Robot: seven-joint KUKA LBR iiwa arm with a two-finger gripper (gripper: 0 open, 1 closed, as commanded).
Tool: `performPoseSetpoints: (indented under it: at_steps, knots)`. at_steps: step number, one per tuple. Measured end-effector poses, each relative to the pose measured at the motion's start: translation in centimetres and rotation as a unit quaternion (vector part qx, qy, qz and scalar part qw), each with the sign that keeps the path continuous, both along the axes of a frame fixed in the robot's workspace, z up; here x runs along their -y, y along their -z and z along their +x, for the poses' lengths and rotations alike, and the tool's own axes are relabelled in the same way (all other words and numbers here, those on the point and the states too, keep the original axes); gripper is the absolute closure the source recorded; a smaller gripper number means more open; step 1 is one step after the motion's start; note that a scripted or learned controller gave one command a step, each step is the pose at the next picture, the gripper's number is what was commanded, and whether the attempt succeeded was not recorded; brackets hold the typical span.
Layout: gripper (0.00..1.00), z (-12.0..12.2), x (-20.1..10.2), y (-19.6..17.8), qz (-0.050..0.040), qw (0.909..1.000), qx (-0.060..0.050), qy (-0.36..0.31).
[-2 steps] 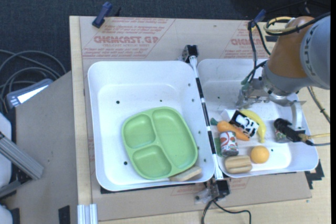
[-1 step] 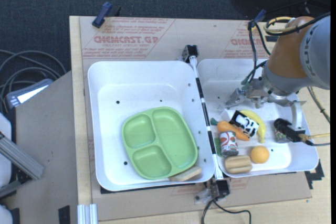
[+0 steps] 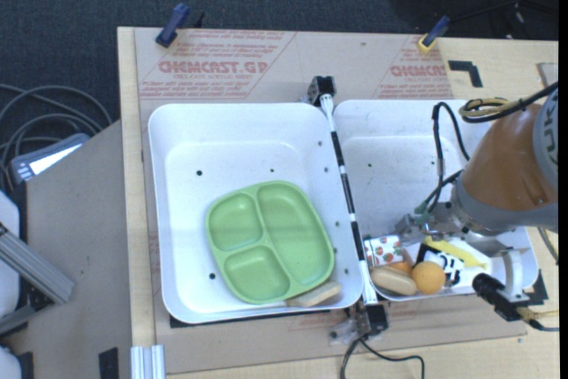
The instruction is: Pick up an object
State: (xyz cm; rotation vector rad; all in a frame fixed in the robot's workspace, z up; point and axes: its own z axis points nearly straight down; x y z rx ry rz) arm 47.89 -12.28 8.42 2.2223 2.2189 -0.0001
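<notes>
Arm (image 3: 506,169) comes in from the right edge of the frame, orange band over the right bin (image 3: 390,133), wrist low at that bin's lower right. Gripper (image 3: 437,237) sits down among the clutter at the bin's bottom; can't tell from this angle whether the claw is apart, together or clamped on anything, the wrist body blocks it. Pile of objects is bunched along the bottom edge of the right bin: a small carton with red print (image 3: 383,249) at the lower left of the pile, a tan bread roll (image 3: 395,281) just below it, an orange ball (image 3: 429,278) touching the roll's right side, a yellow and black item (image 3: 453,256) just right of and above the ball. Left bin (image 3: 177,146) holds a green divided plate (image 3: 268,240), three compartments, sitting lower centre. A tan block (image 3: 314,296) lies at the plate's lower right rim, touching it. Black cable (image 3: 441,142) loops over the right bin's upper right.
</notes>
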Motion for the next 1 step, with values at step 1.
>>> performPoseSetpoints:
  at_steps: [1]
  knots:
    - [0.00,14.60,1.31,-0.08,0.0001,1.0000,0.001,-0.001]
